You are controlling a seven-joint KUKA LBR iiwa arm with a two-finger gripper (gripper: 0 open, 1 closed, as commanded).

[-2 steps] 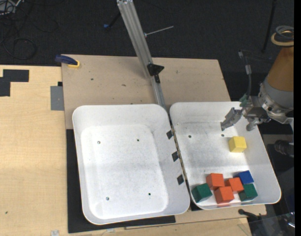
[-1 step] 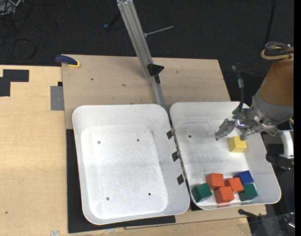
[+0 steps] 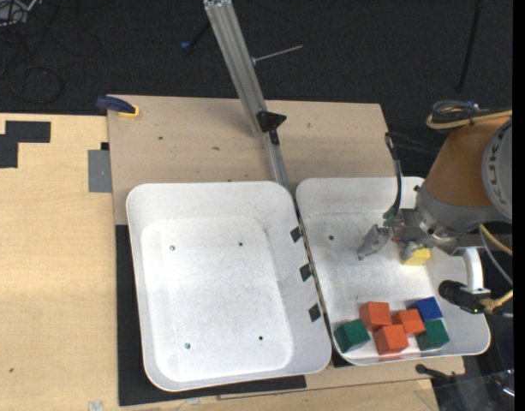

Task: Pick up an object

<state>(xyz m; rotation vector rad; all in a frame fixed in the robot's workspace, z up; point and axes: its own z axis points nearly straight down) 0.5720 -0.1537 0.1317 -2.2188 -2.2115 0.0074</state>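
We see the gripper [image 3: 389, 240] low over the right bin [image 3: 348, 208], beside a yellow block [image 3: 415, 256] — finger state cannot be determined. Orange blocks [image 3: 390, 325], green blocks [image 3: 353, 335] and a blue block [image 3: 428, 307] cluster at the bin's near edge.

Robotics lab, plywood bench [image 3: 202, 135] – white bins [image 3: 151, 221], aluminium rail [image 3: 236, 50] (loose cables)

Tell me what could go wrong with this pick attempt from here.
The gripper sits low in the right bin, beside a yellow block, not clearly over it, so a close may miss or nudge it. The other blocks, orange, green and blue, are packed together near the front rim, so a grasp there could catch two or push one against the wall.
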